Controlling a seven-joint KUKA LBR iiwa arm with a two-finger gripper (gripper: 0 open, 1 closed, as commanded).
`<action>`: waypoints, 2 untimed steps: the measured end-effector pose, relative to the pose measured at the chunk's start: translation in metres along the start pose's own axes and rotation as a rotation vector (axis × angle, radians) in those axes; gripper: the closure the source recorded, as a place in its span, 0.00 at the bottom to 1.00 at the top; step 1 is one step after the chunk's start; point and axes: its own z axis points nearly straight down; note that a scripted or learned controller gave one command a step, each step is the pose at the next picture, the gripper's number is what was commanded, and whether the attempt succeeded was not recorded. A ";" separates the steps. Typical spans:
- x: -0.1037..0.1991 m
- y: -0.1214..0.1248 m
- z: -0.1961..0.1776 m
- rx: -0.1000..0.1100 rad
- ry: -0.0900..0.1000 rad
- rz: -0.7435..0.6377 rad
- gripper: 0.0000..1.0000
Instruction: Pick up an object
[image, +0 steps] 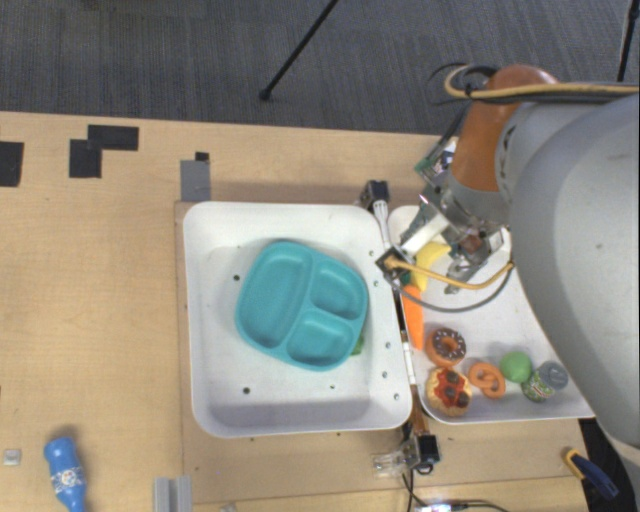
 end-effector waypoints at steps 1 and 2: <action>-0.052 -0.027 0.001 0.001 -0.005 -0.203 0.00; -0.063 -0.021 0.001 0.001 -0.004 -0.191 0.00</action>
